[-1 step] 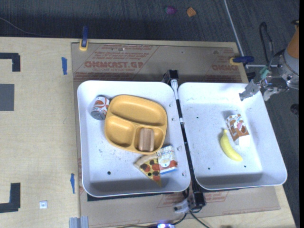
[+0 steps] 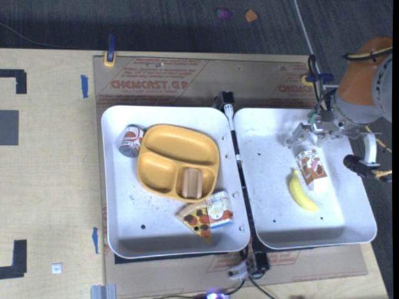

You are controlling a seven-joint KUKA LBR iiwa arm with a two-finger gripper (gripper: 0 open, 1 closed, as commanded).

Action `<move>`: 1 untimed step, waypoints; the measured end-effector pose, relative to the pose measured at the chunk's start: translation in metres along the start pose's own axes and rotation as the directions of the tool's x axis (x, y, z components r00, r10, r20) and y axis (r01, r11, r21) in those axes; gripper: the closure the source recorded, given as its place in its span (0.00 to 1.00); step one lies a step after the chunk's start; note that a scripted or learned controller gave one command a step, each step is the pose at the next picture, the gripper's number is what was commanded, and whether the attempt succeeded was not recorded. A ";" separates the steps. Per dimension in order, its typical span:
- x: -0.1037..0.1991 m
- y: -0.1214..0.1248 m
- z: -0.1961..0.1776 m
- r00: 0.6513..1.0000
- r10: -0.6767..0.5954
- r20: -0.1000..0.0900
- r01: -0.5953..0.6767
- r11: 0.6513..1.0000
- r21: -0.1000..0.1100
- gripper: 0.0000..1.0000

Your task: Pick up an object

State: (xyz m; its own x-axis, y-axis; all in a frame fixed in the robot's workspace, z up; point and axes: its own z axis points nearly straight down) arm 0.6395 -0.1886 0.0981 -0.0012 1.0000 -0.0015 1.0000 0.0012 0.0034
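My gripper (image 2: 315, 129) hangs over the far part of the right bin (image 2: 268, 185), on the grey arm with its orange band (image 2: 361, 80) at the upper right. Just below it lies a white packet with a red and brown label (image 2: 312, 167), tilted. It is near the gripper, and I cannot tell whether they touch. A yellow banana (image 2: 302, 193) lies against the packet's left side.
The left bin (image 2: 124, 217) holds a yellow divided plate (image 2: 168, 157) with a brown block (image 2: 191, 182) in one compartment. It also holds a crushed can (image 2: 131, 141), a pizza slice (image 2: 196, 220) and a small carton (image 2: 218, 208). A black clamp (image 2: 225, 101) sits between the bins.
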 end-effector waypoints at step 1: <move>0.000 0.001 -0.010 1.000 -0.001 0.001 0.001 1.000 -0.002 1.00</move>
State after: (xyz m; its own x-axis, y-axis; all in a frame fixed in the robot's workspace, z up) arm 0.6401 -0.1883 0.1084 -0.0026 1.0000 -0.0029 1.0000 0.0026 0.0055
